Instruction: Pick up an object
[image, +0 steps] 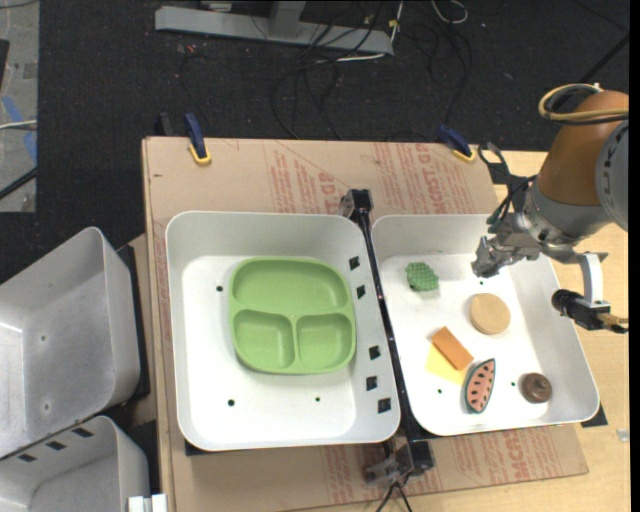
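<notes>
**Ana:** Toward the worktop's right edge, inside the right bin (572, 400), lies the likeliest pick: the tan round disc (490, 314). It lies flat on the bin floor, roughly midway between the bin's far and near walls.

**Ben:** And the tool (487, 262)?

**Ana:** It hangs just beyond the disc, toward the worktop's far edge and level with it side to side or a touch to the left. So the disc lies nearward of the tool, close by, but not touching it.

**Ben:** Any long axis to line up with?

**Ana:** None that I can see; it's round, so any approach angle should serve. Whether the tool is released or clenched, I cannot tell; it's a dark cluster at this slant. Nothing is visibly held in it.

**Ben:** What else is near?

**Ana:** The green knobbly piece (422, 277) sits left of the tool, near the divider between the bins. Nearer the worktop's front edge lie the orange-and-yellow block (449, 353), the watermelon slice (479, 386) and a small brown round thing (535, 387). All stand apart from the disc.

**Ben:** And the left bin (190, 330)?

**Ana:** It carries the green divided plate (293, 315), well apart from the tool.
</notes>
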